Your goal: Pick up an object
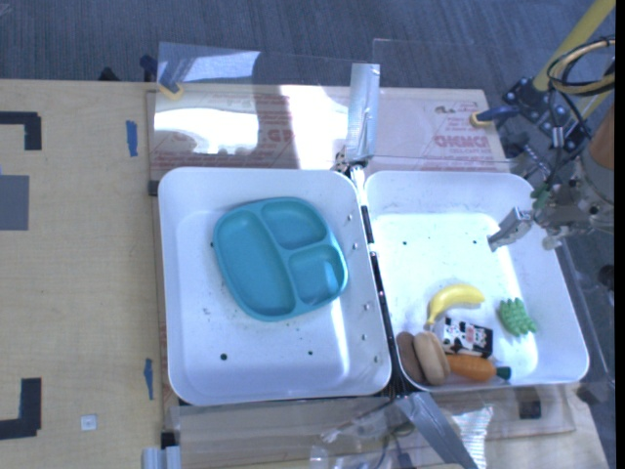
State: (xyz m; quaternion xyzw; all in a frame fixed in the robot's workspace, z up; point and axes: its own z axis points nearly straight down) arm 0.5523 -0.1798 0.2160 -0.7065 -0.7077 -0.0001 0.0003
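Nearest the lens, at the front edge of the desk (78, 262), clear crinkled plastic sheeting (391, 433) lies below the two bins. Left to right: one shallow white left bin (195, 360) with rounded corners holds a single teal plastic divided plate (280, 257), three compartments, smooth and glossy. One shallow white right bin (430, 213) carries five small toys bunched at its front: a brown bread-roll-shaped toy (423, 356) at the front left, a yellow plastic banana (455, 299) behind it, a small black-and-white carton (465, 337) with print too small to read, an orange carrot toy (471, 367) touching the roll, and a knobbly green toy (515, 317) near the right wall. Behind the bins, a clear panel over cardboard (459, 135) shows red lettering, mirrored and unreadable. Robot's grey metal hand (532, 221) hovers over the right bin's back right part, well apart from the toys, holding nothing; how wide it stands I cannot tell.
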